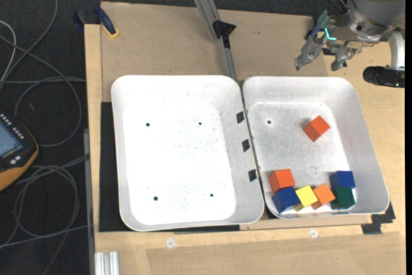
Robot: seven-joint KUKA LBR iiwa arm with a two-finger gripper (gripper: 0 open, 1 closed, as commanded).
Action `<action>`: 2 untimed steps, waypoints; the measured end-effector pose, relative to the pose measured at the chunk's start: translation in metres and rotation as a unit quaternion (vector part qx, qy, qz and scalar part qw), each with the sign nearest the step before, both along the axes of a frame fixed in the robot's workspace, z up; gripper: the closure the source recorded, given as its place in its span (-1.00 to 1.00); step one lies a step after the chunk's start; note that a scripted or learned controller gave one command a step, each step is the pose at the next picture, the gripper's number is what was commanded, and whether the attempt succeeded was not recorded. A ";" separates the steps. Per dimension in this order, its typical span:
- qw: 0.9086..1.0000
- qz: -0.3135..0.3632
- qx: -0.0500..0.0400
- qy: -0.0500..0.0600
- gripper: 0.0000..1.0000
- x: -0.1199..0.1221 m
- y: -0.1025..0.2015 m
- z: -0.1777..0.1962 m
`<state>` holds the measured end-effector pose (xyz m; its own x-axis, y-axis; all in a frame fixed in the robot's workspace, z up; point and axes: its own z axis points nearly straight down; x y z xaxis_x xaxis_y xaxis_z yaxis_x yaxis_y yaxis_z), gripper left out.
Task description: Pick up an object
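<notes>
Bench wood [161,29] carries two white bins, and the gripper [323,56] hangs above the right bin's [360,106] rim at about one o'clock, fingers spread and empty, likely poised before a descent. Nearest it lies a lone orange cube [316,128], standing apart and so the easiest pick. Other blocks [309,193] crowd the five o'clock corner, touching, where fingers would find little room.

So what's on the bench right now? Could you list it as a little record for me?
arm: tool above the far edge of the right bin, nothing between its fingers
right bin: lone orange block mid-bin; cluster at the near edge with orange, blue, yellow and green blocks
left bin: white floor with dark dots
off the bench: cables and a handheld pendant on the left
</notes>
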<state>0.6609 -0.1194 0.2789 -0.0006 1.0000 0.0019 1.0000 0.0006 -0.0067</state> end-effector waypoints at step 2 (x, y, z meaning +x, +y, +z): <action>1.000 0.000 0.000 0.000 -1.00 0.000 0.006 -0.040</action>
<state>0.6604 -0.1137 0.2387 -0.0013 1.0000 0.0010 1.0000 0.0013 -0.0058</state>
